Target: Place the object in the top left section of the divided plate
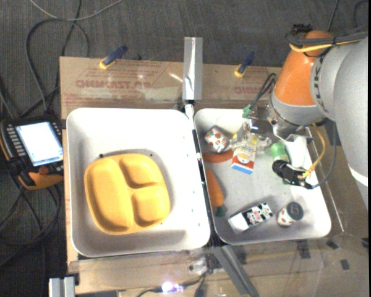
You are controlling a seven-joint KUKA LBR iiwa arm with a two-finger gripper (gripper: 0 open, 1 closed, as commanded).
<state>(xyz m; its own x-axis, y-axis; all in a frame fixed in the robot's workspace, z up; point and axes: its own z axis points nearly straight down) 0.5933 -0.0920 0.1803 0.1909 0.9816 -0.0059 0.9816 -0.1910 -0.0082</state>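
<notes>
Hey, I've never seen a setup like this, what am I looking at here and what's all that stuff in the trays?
This is one picture from a camera fixed above a bench, looking down at a slant. The grey and orange shape at the right is a robot arm, and its gripper hangs over the right bin. I cannot tell whether it holds anything.

The left bin holds a yellow divided plate with three sections. The right bin holds small items: a carrot, a carton, a box, a small can, a round patterned item and something green.

The job is to put one item in the plate's top left section.
</notes>
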